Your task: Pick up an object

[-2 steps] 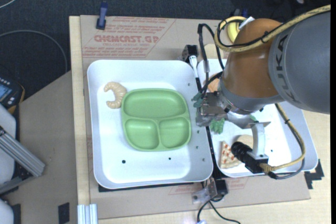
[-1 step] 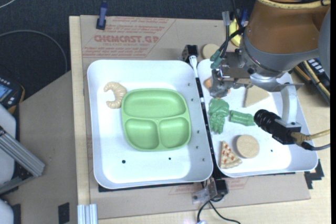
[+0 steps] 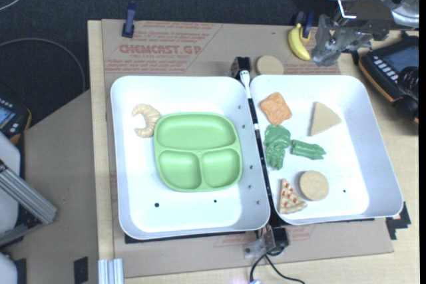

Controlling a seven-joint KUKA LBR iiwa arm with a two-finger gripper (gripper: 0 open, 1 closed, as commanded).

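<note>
My gripper [image 3: 327,48] hangs over the bench behind the right bin [image 3: 373,143], beside a yellow banana [image 3: 299,42]. I see nothing in it. The right bin holds an orange waffle piece [image 3: 275,108], a tan wedge [image 3: 324,118], green broccoli [image 3: 276,145], a second green vegetable [image 3: 308,149], a pizza slice [image 3: 289,196] and a round tan biscuit [image 3: 312,185]. In the left bin [image 3: 130,176] sit a green divided plate [image 3: 198,149] and a pale croissant [image 3: 146,119].
A round tan disc [image 3: 269,65] lies on the cardboard just behind the bins' shared corner. A blue clip [image 3: 129,18] sits at the back left. Dark equipment [image 3: 393,70] stands to the right of the right bin.
</note>
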